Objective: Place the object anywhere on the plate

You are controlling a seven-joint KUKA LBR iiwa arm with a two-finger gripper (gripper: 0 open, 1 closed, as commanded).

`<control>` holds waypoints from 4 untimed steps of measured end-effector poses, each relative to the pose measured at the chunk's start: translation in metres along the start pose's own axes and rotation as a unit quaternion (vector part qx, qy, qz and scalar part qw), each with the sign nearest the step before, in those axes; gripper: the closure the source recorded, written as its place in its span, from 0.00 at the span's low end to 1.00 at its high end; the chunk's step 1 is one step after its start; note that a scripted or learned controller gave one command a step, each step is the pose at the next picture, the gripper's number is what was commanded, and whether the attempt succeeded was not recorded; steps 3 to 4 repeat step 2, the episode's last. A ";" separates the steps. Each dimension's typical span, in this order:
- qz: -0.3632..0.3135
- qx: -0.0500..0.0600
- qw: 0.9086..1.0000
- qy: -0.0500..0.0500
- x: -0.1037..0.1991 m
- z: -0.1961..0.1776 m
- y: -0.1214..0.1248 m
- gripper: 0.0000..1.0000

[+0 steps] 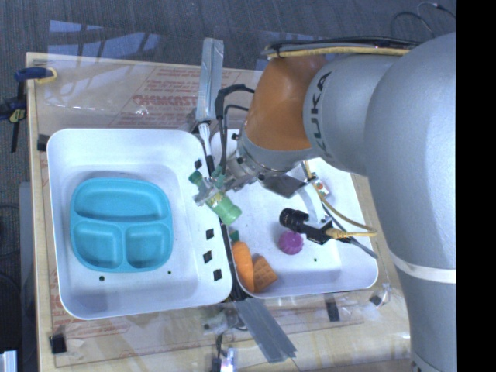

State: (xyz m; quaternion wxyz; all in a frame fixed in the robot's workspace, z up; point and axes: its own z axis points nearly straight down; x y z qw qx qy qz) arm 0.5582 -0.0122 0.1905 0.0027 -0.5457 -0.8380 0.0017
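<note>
A green object point(225, 206) sits at the gripper point(213, 188) between both bins; the blue plate point(121, 225) lies left.

We see a robotics lab: a KUKA arm point(372, 107) over a bench point(116, 91) with white bins point(62, 153), on grey carpet point(116, 6).

There are two white bins: the left bin point(62, 161) and the right bin point(353, 266). One blue plate point(120, 223) has three compartments. I count one carrot point(243, 262), one purple object point(291, 242), one green object point(225, 208), and one robot arm point(349, 107).
</note>
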 end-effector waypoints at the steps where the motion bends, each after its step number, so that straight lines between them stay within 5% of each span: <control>1: 0.096 -0.001 0.995 -0.001 0.101 0.000 0.030 1.00; 2: 0.097 -0.001 0.995 -0.001 0.101 0.000 0.030 0.00; 4: 0.097 -0.001 0.995 -0.001 0.101 0.000 0.030 0.00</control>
